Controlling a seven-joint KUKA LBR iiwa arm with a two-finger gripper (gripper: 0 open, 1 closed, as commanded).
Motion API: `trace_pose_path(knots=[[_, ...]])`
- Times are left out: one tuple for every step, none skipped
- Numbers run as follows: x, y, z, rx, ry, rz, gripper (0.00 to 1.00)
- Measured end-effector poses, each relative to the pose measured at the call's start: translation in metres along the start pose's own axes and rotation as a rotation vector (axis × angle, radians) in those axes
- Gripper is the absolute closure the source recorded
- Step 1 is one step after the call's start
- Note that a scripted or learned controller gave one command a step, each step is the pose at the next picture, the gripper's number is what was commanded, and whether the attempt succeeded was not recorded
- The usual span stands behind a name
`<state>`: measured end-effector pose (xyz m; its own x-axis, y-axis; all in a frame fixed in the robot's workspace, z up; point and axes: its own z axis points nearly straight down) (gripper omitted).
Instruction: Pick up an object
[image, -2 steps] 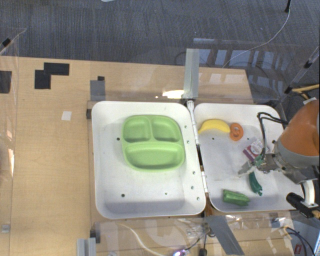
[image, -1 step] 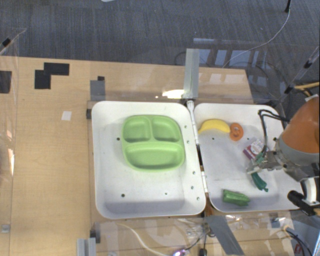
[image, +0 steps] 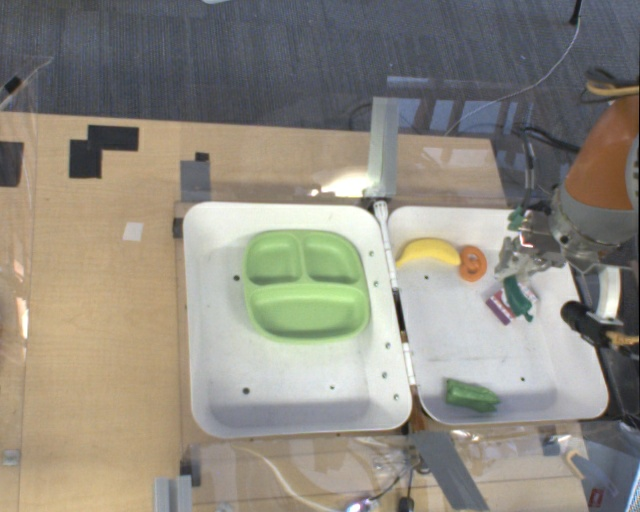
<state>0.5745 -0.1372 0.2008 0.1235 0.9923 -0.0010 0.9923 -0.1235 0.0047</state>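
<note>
The right bin (image: 560, 385) holds a yellow banana (image: 428, 252), a small orange round object (image: 473, 263), a teal object (image: 519, 299) lying against a purple one (image: 498, 307), and a dark green object (image: 470, 396) near the front wall. My gripper (image: 520, 265) hangs at the bin's right side, directly above the teal object and just right of the orange one. The gripper's body hides whether it touches the teal object. The arm's orange band (image: 603, 165) is at the upper right.
A light green divided plate (image: 304, 284) lies in the left bin (image: 230, 390). A metal post (image: 384, 150) stands behind the wall between the two bins. Cables and the arm's mount crowd the right edge.
</note>
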Motion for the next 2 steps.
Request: trace_pose_path(knots=[[0.060, 0.000, -0.014, 0.000, 0.001, -0.264, 1.00], [0.079, 0.018, -0.012, 0.000, 0.001, -0.163, 1.00]])
